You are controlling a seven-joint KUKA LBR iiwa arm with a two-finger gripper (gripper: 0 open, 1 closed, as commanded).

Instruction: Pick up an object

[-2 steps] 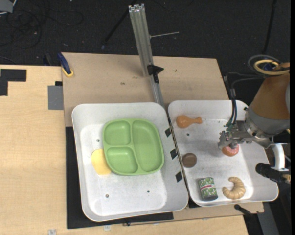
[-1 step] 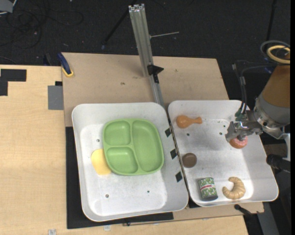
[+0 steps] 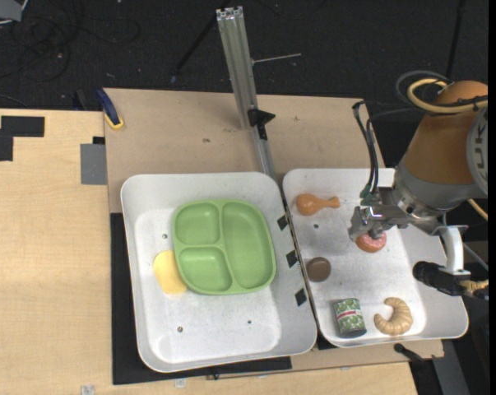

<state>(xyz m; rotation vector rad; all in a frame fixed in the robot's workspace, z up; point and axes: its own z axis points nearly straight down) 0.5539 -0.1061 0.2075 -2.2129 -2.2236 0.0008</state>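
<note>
From the camera above, my end effector [image 3: 369, 225] hangs over the right bin [image 3: 445, 323], reaching in from the right, in the upper middle of that bin. Directly beneath it sits a small round thing [image 3: 371, 241], red and white, like a little doughnut. My metal partly covers its top, and I cannot tell whether my fingers are apart or together, nor whether they touch it. Being round, it has no long axis I can name.

The other things in this bin lie apart from me. An orange drumstick [image 3: 316, 204] lies near the bin's far left corner, its long axis running left to right, the fat end to the left and the thin end pointing right toward me. A brown round piece [image 3: 317, 268] sits by the left wall, lower down. A green can [image 3: 348, 317] lies near the front edge, its long axis running roughly from far to near. Just beside it to the right is a croissant [image 3: 395, 315], curved, its two tips pointing left and its back bulging to the right.

The left bin [image 3: 149, 212] holds a green divided plate [image 3: 225, 247] with three compartments. A yellow lemon-like piece [image 3: 169, 272] touches the plate's left lower edge. Both bins rest on the tabletop [image 3: 50, 245], which is pale wood.
</note>
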